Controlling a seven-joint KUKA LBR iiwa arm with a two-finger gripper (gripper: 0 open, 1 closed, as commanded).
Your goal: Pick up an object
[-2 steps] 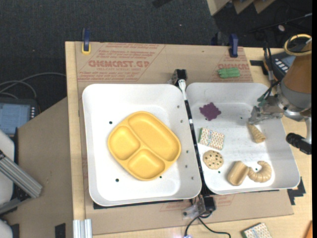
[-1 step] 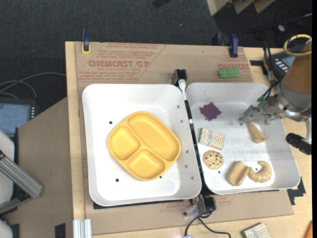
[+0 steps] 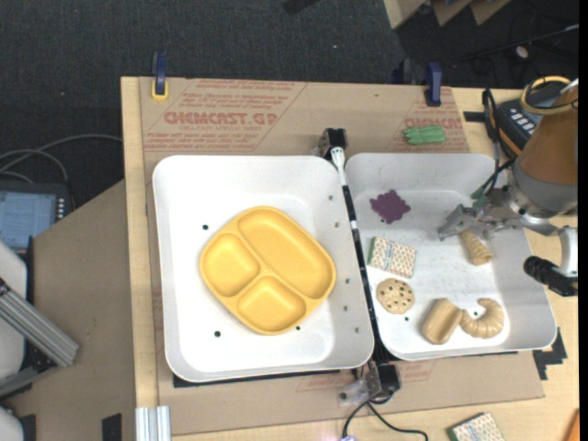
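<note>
**Tool poised over the right bin, above a small tan pastry**

The arm [image 3: 551, 154] enters from the right, and its tool [image 3: 467, 220] hangs low over the far part of the right bin [image 3: 432, 165]. The dark metal fingers [image 3: 452, 222] appear spread apart, with nothing visibly between them. A small tan pastry piece [image 3: 476, 247] lies just near of the tool, close to or touching a fingertip; which cannot be told. The other candidates rest in the same bin: a purple star-like shape [image 3: 390, 206] to the left, a patterned cracker [image 3: 393, 257], a chocolate-chip cookie [image 3: 395, 295], a bread roll [image 3: 439, 321] and a croissant [image 3: 484, 319] at the near side. The left bin [image 3: 184, 191] holds a yellow divided plate [image 3: 266, 269]. A green item [image 3: 424, 136] sits on the worktop [image 3: 230, 118] beyond the bins.

Risks, as judged: the tool seems offset from the pastry, so closing may nudge it aside or clamp on air; the rounded piece may roll out of a shallow pinch.

The wrist hides part of the tool, its fingertips blur against the white floor, and the arm is cut off at the right edge.
</note>
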